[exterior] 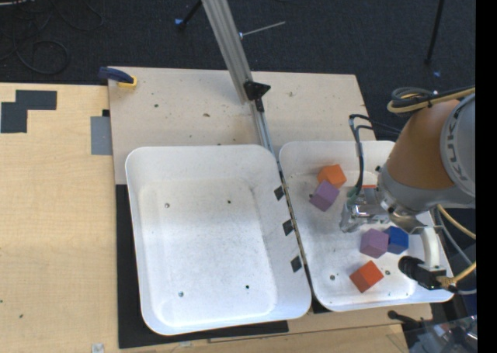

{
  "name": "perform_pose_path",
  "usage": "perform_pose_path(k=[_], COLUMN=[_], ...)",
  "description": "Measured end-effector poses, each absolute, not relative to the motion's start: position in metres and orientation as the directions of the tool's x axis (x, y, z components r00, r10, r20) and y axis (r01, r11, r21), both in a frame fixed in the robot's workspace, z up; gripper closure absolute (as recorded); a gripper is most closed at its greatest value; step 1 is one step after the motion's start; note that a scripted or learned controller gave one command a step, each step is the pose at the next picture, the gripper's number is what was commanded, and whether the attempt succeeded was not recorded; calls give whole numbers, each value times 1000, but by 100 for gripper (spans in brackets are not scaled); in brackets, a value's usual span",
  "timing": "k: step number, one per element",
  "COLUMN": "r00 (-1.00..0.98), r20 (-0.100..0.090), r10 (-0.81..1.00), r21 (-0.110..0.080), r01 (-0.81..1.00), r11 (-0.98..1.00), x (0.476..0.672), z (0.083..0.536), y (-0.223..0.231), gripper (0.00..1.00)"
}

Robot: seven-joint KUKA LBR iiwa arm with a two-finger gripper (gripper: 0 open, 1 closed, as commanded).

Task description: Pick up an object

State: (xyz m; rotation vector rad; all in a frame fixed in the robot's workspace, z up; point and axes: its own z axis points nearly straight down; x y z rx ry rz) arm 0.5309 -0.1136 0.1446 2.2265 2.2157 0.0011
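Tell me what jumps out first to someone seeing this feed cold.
The KUKA arm with its orange band, reaching in from the right over the right bin. Then the coloured blocks clustered there: orange block, purple block, second purple block, blue block, red block. The gripper sits among them.

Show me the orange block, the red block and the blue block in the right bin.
orange block (pixel 331 174), camera view, on its top face
red block (pixel 366 275), camera view, on its top face
blue block (pixel 398 240), camera view, on its visible top
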Motion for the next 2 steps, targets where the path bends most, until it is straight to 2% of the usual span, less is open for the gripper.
perform_pose_path(k=[2], r00=[-1], r20=[-1], r10=[1000], r21=[3], r01=[1000], r11=[1], x=[534], z=[256], y=[-122], gripper=[100])
